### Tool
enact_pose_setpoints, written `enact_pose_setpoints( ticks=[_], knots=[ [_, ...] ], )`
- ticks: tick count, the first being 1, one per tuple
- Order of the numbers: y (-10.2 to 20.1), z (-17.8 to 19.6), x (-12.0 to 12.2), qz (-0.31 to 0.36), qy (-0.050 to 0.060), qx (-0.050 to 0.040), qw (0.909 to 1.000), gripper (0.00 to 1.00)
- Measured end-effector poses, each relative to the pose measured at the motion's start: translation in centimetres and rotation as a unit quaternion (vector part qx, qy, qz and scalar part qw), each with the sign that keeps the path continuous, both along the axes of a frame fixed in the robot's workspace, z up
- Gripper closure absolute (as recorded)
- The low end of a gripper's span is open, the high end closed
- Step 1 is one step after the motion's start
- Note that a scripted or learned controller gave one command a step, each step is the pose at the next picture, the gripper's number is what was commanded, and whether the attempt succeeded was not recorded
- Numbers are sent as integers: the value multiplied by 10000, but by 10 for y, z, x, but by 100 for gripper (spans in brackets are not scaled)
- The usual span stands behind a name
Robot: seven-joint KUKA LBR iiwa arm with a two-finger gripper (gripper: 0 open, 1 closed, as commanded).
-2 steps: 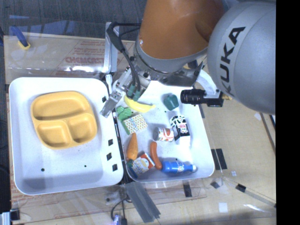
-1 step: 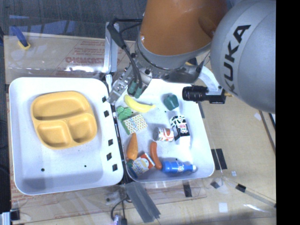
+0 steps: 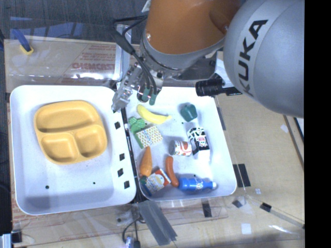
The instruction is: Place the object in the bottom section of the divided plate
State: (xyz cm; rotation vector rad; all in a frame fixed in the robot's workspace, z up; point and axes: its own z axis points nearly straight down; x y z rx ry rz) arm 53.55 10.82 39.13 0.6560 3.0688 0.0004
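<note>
A yellow divided plate [image 3: 70, 130] lies in the left white bin [image 3: 31, 190], with one wide section at the far side and two smaller ones nearer the front. Nothing lies in the plate. My gripper [image 3: 123, 96] hangs over the wall between the two bins, near their far end, just left of a yellow banana [image 3: 153, 117]. The big grey and orange arm covers much of the view above it.
The right bin [image 3: 222, 159] holds several items: a green and white patterned box [image 3: 149, 136], a dark green piece [image 3: 189, 111], a carrot [image 3: 146, 161], a sausage [image 3: 171, 170], a small can [image 3: 181, 148], a black-and-white carton [image 3: 198, 139], a blue bottle [image 3: 197, 184] and an orange carton [image 3: 156, 181].
</note>
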Motion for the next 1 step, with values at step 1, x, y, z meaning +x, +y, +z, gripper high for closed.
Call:
enact_pose_setpoints(
  ticks=[1],
  knots=[
    [93,-108,-5,901,27,-6,9959,100]
  ],
)
